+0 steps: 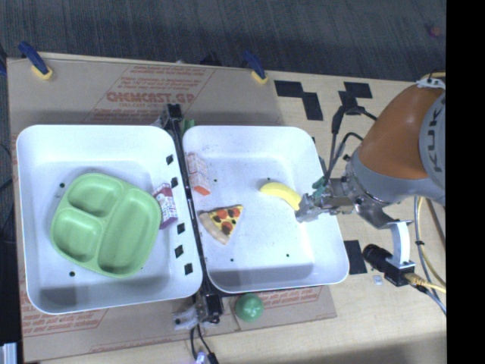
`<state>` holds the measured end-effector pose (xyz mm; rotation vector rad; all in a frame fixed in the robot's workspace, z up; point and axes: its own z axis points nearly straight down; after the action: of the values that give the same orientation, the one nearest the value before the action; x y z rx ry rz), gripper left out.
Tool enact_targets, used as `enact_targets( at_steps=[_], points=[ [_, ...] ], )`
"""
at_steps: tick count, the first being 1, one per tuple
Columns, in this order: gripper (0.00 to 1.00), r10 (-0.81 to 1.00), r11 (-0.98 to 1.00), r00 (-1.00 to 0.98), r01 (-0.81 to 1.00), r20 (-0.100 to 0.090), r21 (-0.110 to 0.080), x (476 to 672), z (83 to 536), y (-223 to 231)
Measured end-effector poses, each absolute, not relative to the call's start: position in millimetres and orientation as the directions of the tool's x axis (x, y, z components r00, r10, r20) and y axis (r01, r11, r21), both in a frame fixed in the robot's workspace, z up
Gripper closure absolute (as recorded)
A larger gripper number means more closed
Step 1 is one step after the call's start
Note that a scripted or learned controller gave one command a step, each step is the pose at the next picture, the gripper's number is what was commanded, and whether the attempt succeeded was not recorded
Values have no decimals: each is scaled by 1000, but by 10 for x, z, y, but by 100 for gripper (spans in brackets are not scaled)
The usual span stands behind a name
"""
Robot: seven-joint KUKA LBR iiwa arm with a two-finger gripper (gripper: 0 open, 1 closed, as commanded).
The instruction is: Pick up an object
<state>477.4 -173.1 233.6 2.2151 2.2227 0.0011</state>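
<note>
Gripper [309, 208] sits low at the right bin's [250, 139] right side. Can't tell finger opening from this angle, the tips are a small blur against white plastic. Nothing visible between them, so not calling it a hold.

Closest target: banana [280, 195], just beside the tips on the side away from the arm, near end almost touching or touching, can't say which. Best candidate for the pick.

Further out past the banana: pizza slice toy [222, 222], flat on the floor, well apart from the tips. Beyond that, against the divider wall, a small packet [198, 171] with an orange bit under it. Across the divider, green divided plate [106, 223] in the left bin [38, 150], a dark wrapper [166, 204] at its edge. Green ball [248, 306] lies outside the bins on the cardboard.

My read for a clean pick: centre over the banana's mid-curve, not the tip, and close across its narrow width. Grabbing the end likely squirts it sideways on the slick floor. Watch the bin's right wall next to the wrist.
</note>
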Motion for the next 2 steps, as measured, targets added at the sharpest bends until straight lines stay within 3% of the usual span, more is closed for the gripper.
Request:
enact_targets(
  at_steps=[1, 2],
  points=[
    [0, 1000, 4, -4, 1000, -1, 2, 4772, 2328, -1726],
    [0, 1000, 6, -6, 1000, 1, -5, 5160, 1047, -1965]
  ],
)
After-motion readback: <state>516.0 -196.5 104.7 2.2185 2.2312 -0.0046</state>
